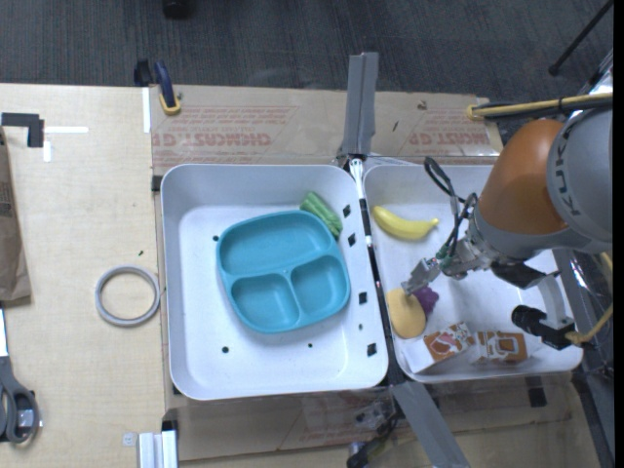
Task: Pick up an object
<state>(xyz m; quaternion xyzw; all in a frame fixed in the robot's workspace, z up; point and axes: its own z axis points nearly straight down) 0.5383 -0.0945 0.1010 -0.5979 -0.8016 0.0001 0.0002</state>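
Observation:
In the right bin lie a yellow banana, a small purple piece, a pale yellow rounded piece touching it, and a flat red-and-white packet by the front wall. My gripper reaches in from the right and hangs low over the bin's left part. It sits just above the purple piece, close to it or touching it. The banana lies apart from the gripper, toward the back.
The left bin holds a blue divided plate with a green piece at its back right corner. A raised divider separates the bins. On the bench to the left lie a tape ring and scissors.

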